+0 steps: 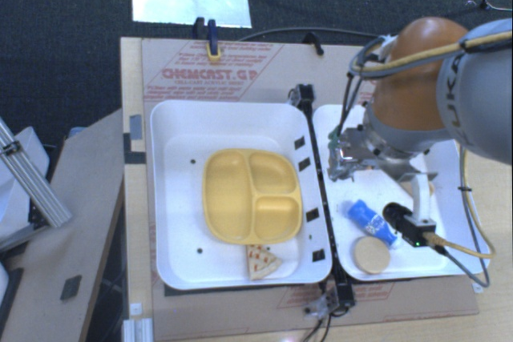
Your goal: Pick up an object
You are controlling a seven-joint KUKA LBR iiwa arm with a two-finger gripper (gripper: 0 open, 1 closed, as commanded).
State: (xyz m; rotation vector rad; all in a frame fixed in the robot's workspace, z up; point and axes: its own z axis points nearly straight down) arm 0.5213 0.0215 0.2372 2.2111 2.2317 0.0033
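Two white bins sit side by side on the bench, on a brown board [208,68] with red print along its far edge.

The left bin [160,196] holds a yellow plate [252,195] with three compartments: one long one on its left and two smaller ones on its right. The plate lies flat at the middle of the bin, a little toward the near edge. A pizza slice [261,260] lies flat against the bin's near wall, toward the near right corner. Its crust end touches the plate's near rim.

The right bin [409,264] holds two small things, both in its near left part. A blue tube [370,220] with a white band lies on its side, slanting from the left toward the near edge. A tan disc [372,255] lies flat just beside the tube's nearer end, close to the near wall. Whether the two touch cannot be told.

The arm [417,84] reaches in over the right bin's far right corner. The gripper [343,160] hangs over the left side of that bin, close to the wall shared with the left bin. It is on the far side of the tube and apart from it. The wrist covers much of the gripper, so whether it is wide or narrow cannot be told.
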